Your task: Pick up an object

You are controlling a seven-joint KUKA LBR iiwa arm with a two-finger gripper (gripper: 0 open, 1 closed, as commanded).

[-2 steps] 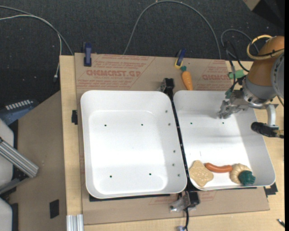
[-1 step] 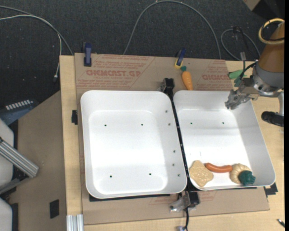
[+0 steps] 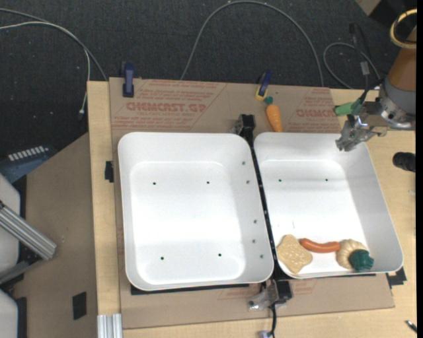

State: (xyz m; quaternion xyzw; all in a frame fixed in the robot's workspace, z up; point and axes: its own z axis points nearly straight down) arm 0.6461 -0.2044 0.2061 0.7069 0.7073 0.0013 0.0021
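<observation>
Three small items lie along the near wall of the right bin (image 3: 377, 198): a tan cracker-like square (image 3: 294, 253) at the near left corner, a red-orange sausage (image 3: 319, 246) just beyond and to its right, and a beige lump with a dark green end (image 3: 353, 255) touching the sausage's right tip. All three sit close together in a row, well apart from the arm. Beside them, the left bin (image 3: 132, 198) stands edge to edge with the right one, its white floor showing only a few small dark dots. Both bins rest on a brown cardboard sheet (image 3: 198, 99) printed with red lettering. Farther back, on that cardboard just beyond the right bin's far rim, an orange toy carrot (image 3: 273, 116) lies with its green top pointing away, near a blue clamp (image 3: 264, 84); a second blue clamp (image 3: 127, 78) holds the sheet's far left corner. At the far right, the gripper (image 3: 348, 138) hangs over the right bin's far right corner, with nothing visible between its tips; whether they are spread or pressed together cannot be told at this size. Thin cables (image 3: 231, 20) loop over the dark floor behind.
</observation>
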